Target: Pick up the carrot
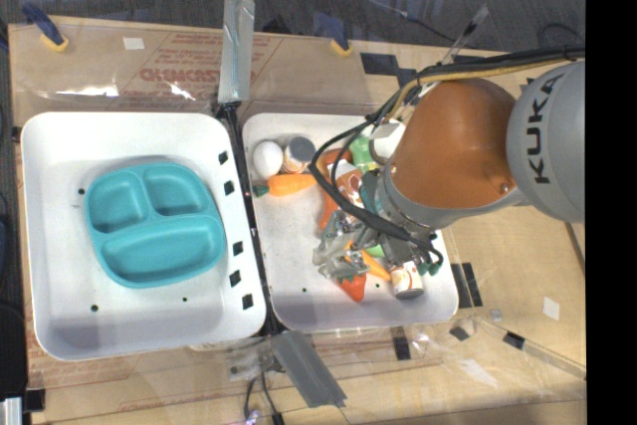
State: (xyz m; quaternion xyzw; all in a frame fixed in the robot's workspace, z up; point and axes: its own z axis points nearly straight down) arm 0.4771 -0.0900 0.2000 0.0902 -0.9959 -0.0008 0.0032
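Plainly, the carrot (291, 184) lies on the floor of the right bin (299, 304), near its upper left corner, pointing roughly left to right; its left end sits just below a white egg-like ball (267, 156), and a small round grey-and-brown thing (301, 152) stands just above it; nothing grips it. Further right, well apart from the carrot, the hand (343, 254) is down among a heap of small toys in the lower middle of the same bin; whether its fingers are spread or pressed together I cannot tell, since the wrist and clutter hide them; a short orange-red piece (355, 288) lies just below it, and a small white can with a red end (406, 284) lies to its right. The arm (458, 149), with its orange band and grey body, covers the right part of that bin. In the left bin (60, 144) rests a teal divided plate (154, 222); both bins stand on the table (518, 244).
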